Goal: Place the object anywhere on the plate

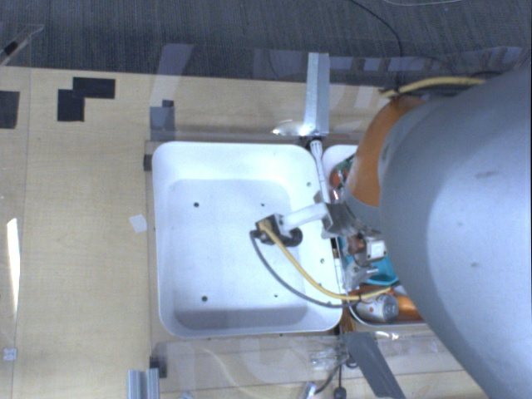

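Where 2 white bins meet, 1 hand hovers

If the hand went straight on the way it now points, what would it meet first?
Probably the shared rim between the two shallow white bins: the hand hangs over it, pointing down. A small teal object in the right bin lies close by, so depth leaves this unsure.

The robot's grey arm reaches in from the right, looming large and close beneath the overhead camera. The orange band above its wrist curves into sight at the arm's left edge. Below it, the pincer sits low, largely hidden by the arm.
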Available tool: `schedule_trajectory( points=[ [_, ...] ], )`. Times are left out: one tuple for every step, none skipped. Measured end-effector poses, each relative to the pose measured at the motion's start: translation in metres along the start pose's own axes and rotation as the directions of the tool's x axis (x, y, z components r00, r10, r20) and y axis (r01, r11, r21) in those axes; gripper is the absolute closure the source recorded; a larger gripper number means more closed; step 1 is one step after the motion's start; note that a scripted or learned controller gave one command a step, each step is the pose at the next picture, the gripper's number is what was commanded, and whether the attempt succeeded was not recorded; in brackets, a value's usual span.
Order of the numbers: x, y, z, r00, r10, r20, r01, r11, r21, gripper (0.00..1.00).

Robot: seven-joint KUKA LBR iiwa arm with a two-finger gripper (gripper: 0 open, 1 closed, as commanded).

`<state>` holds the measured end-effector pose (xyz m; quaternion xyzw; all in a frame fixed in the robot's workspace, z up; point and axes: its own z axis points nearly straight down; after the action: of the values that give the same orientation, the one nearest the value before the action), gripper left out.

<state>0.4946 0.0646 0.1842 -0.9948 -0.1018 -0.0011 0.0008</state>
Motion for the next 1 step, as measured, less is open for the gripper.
schedule_trajectory(
  points=[
    [0.0019, -0.0422, -0.0395, 1.000, -0.017, -0.003, 0.017, 1.000, -0.001, 0.00]
  ],
)
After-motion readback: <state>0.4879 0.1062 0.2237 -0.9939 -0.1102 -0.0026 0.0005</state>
